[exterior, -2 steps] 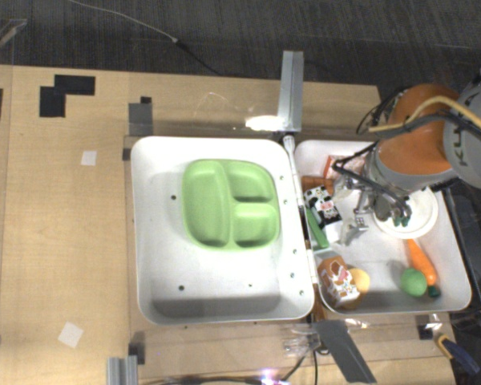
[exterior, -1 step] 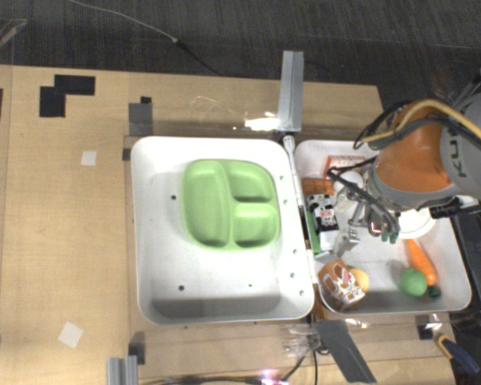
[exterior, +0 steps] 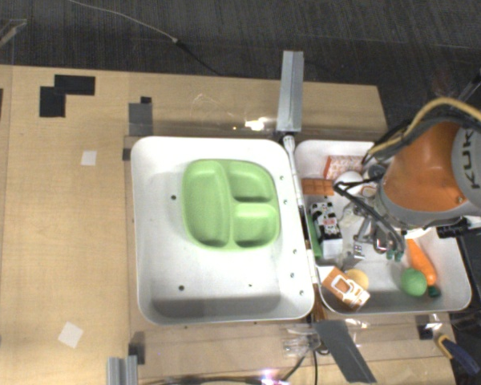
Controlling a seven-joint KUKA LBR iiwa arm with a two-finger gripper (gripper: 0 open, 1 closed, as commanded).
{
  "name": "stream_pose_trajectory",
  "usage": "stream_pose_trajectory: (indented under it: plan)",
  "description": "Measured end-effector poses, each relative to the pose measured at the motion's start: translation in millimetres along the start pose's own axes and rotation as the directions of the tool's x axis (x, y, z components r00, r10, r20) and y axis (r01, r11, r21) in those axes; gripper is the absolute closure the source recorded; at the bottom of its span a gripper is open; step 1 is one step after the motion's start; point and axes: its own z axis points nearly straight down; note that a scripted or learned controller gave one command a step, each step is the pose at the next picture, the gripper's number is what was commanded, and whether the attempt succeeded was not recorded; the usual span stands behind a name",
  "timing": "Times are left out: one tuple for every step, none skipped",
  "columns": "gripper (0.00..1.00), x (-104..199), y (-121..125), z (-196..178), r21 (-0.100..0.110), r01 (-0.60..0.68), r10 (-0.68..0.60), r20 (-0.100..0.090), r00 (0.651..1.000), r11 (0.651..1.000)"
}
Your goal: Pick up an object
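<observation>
A green divided plate lies in the left bin. The right bin holds several small objects: an orange-and-white item at the front left, a green ball-like toy, an orange carrot-like piece, a patterned card at the back, and a dark-and-white packet. The arm's orange band hangs over the right bin. My gripper reaches down among the items near the bin's middle left.
A metal post stands behind the wall between the bins. Cables loop over the arm's wrist. The wooden bench stretches to the left with black markers at its back.
</observation>
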Motion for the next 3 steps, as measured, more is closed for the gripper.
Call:
stream_pose_trajectory:
  plan:
    - [0.0, -27, -45, -28, 0.003, -0.05, 0.05, -0.013, 0.999, 0.999]
    - [0.0, -59, 15, -5, 0.003, 0.097, -0.097, -0.01, 0.995, 0.995]
    - [0.0, -29, -23, -27, 0.001, -0.001, 0.001, -0.016, 1.0, 1.0]
